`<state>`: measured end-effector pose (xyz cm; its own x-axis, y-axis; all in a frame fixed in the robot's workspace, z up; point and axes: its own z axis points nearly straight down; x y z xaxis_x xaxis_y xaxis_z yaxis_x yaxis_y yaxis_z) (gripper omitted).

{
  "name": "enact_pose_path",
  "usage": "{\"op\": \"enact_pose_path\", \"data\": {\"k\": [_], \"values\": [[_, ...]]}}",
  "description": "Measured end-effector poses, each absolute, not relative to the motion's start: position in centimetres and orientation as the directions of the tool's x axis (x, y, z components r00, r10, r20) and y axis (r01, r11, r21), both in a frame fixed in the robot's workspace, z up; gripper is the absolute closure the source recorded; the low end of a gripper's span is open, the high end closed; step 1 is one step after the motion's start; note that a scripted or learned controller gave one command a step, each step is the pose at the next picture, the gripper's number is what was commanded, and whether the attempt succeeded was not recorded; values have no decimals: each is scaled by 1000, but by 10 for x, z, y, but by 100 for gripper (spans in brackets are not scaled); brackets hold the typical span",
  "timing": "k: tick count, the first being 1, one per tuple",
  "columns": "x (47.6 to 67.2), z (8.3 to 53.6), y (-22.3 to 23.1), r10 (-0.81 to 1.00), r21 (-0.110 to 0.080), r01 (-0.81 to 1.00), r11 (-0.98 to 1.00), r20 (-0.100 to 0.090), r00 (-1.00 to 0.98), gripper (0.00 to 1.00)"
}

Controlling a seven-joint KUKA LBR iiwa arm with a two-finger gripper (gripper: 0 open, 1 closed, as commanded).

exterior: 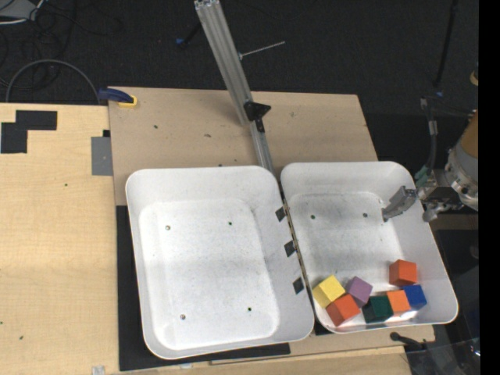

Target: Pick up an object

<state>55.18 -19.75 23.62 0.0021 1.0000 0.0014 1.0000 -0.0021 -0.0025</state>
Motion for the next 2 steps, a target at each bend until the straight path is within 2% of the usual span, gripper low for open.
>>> {"op": "enact_pose_path", "data": {"k": [1, 2], "values": [[503, 210, -145, 1000, -9, 1000, 4, 5, -3, 0], [544, 151, -165, 1000, -6, 1000, -1, 0, 1, 0]]}}
